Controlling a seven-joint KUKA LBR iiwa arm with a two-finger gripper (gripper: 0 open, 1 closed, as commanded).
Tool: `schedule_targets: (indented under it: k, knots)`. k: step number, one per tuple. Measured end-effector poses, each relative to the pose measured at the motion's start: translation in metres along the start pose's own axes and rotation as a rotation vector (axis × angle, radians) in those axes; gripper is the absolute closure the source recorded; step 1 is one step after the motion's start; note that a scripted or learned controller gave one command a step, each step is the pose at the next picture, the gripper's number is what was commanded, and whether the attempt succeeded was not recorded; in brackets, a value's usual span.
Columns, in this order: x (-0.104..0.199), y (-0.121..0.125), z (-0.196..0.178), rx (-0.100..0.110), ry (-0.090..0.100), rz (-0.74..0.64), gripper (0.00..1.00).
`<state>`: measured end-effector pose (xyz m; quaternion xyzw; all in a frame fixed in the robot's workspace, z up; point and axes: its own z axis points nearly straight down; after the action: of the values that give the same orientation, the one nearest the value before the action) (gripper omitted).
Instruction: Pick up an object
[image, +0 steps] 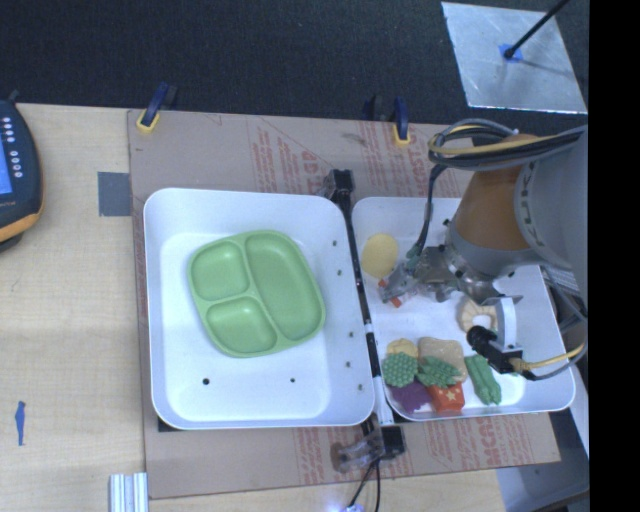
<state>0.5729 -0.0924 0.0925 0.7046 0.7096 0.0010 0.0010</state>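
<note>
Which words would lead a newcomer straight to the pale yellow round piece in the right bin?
Find the right bin, the one the arm reaches into. Look to its upper left corner, beside the divide between the bins. The pale yellow piece sits there alone, round and plain, apart from the colourful heap along the bin's lower edge.

Wooden bench (70, 330) under two bins (165, 300)

I see faint red print on the brown cardboard sheet (290, 160) under my two bins, but the letters are too small and pale for me to read.
</note>
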Motion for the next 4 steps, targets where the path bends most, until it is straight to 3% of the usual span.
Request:
schedule_targets:
  k: [1,2,3,4]
  knots:
    - [-0.018,0.079,0.000,-0.002,-0.002,0.000,0.00]
    - [-0.017,0.084,0.000,0.003,-0.001,0.001,0.00]
    - [-0.038,0.083,0.000,0.002,-0.002,0.005,0.00]
    - [-0.003,0.074,0.001,0.009,0.001,0.000,0.00]
